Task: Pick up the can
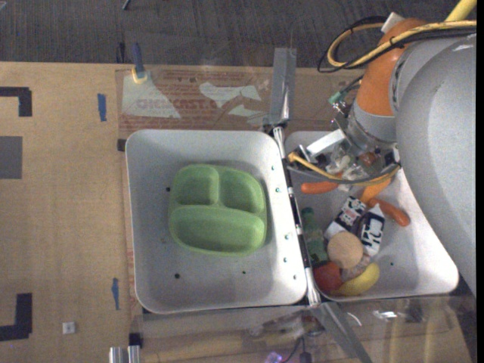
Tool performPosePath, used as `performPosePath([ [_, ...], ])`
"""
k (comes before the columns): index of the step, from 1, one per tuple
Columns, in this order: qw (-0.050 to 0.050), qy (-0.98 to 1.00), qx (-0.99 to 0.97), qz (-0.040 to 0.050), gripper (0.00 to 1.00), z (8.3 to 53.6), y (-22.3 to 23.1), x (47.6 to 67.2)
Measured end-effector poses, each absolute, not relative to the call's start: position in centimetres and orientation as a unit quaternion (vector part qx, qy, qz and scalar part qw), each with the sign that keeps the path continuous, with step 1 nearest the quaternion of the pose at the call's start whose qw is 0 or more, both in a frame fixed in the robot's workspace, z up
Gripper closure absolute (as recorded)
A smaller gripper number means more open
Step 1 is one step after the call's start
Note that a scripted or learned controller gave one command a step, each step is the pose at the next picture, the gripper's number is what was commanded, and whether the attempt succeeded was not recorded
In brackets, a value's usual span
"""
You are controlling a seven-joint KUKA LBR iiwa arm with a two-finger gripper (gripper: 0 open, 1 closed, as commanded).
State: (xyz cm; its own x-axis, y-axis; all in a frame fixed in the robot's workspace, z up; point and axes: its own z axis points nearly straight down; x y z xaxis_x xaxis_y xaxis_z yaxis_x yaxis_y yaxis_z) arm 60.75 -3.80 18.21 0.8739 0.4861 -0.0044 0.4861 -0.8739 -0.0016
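Item 1, tool [349, 159]: I see it low over the far end of the right bin [423, 267], under the orange-banded wrist; cables and wrist housing cover the tip, so whether it is wide, narrow or holding anything I cannot tell.

Item 2, can: I cannot pick it out with confidence. The nearest candidate is a dark green cylindrical object [311, 231] lying against the bin's left wall, nearer the camera than the tool and to its left in the picture.

Item 3, other contents, all nearer the camera than the tool: black-and-white carton [361, 224], round beige item [345, 249], red fruit [328, 276], banana [361, 280], orange carrot-like pieces [391, 211].

Item 4, left bin [151, 225]: holds a green divided plate [218, 208], well apart from the tool.
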Motion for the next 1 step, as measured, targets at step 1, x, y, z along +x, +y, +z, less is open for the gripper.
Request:
performPosePath([
  [1,0.0,-0.254,-0.967,0.0046,1.0,18.96,-3.64,60.81],
])
